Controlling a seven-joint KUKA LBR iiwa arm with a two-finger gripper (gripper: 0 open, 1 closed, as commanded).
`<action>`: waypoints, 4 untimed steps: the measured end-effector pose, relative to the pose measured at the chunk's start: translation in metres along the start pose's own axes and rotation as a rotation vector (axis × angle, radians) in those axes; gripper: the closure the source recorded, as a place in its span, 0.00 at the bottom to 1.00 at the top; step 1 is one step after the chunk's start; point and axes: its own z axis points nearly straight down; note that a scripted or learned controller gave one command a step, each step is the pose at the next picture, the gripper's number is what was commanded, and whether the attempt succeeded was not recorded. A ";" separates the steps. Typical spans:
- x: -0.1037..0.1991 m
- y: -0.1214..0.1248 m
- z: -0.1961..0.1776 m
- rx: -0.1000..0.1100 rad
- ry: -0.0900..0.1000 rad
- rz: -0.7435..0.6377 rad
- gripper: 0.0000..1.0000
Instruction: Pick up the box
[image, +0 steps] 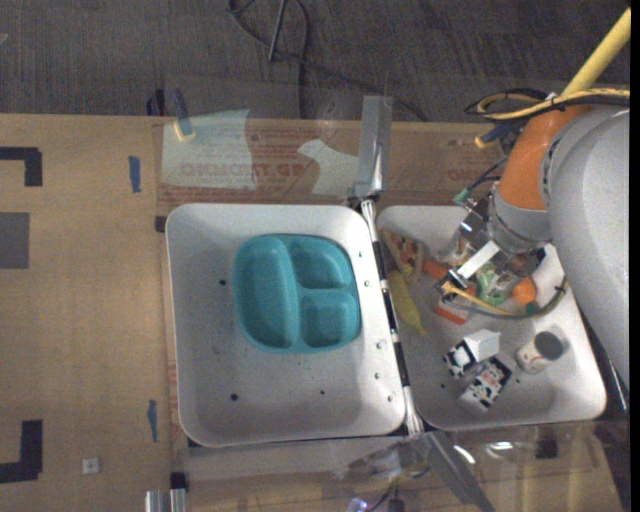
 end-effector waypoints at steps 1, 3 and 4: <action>-0.002 0.033 -0.142 -0.015 0.008 -0.181 0.00; 0.041 0.006 -0.141 -0.014 0.008 -0.249 0.00; -0.029 -0.006 -0.053 -0.010 0.007 -0.159 0.00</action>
